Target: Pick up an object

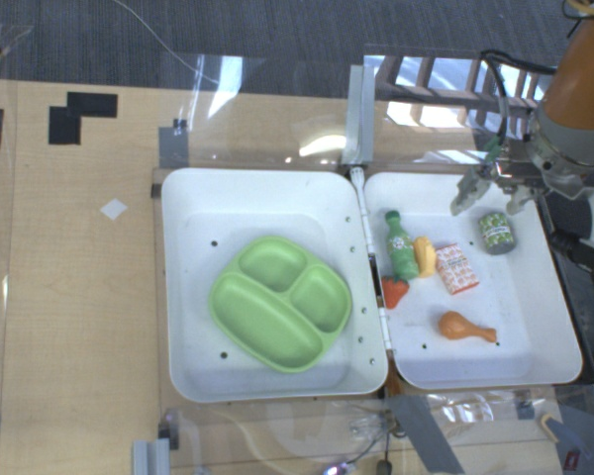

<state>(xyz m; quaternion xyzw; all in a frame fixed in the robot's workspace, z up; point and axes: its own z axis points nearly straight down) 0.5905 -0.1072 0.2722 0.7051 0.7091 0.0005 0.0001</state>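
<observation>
White plastic is making up the two shallow bins sitting side by side on the pale wooden surface (pixel 69 295). In the left bin (pixel 188 265) a green divided plate (pixel 281 303) with three compartments is lying near the middle, tilted diagonally. The right bin (pixel 535 354) is carrying the small play-food items: a green bottle (pixel 400 246) is lying along the left side, with a yellow piece (pixel 425 255) just beside it on its right and a red-orange piece (pixel 395 291) touching its lower end near the divider between the bins. A red and white carton (pixel 456 268) is resting just right of the yellow piece, and an orange drumstick-shaped toy (pixel 465 328) is lying lower in the bin, apart from the others. A round green-patterned can (pixel 496 233) is sitting near the upper right of that bin. The grey arm with its orange band (pixel 584 82) is reaching in from the right, and the pincer (pixel 490 198) is hanging over the upper part of the right bin, just above and slightly left of the can. Its two fingers (pixel 465 194) are standing spread apart, with nothing between them, and the can is lying free below the right-hand finger.
</observation>
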